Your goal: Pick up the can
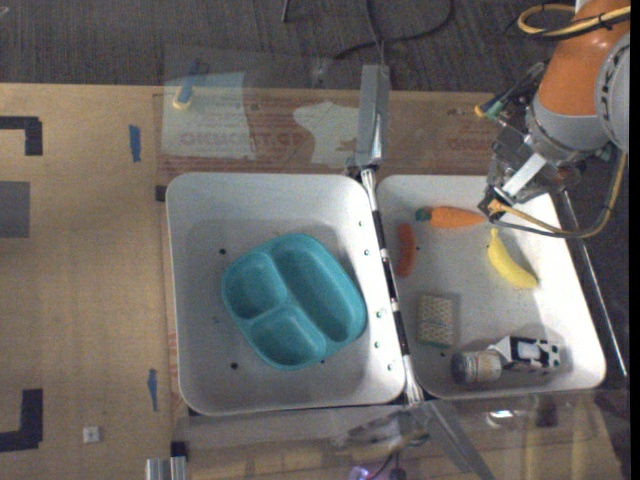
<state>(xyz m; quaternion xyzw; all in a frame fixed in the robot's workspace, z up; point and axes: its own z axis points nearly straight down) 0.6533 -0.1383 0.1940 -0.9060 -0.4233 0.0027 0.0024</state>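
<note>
The end effector, grip state unclear, hovers beside the orange carrot; the small grey metal can lies near the right white bin's front edge.

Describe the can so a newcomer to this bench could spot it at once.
Start at the right-hand white bin, the one without the teal divided plate. Look along its near edge, at the bottom of the view: the can lies on its side there. It is a short, dull metal cylinder, beside a black-and-white item, unlike the yellow banana farther back.

Wooden bench bears 2 white bins, side by side.
</note>
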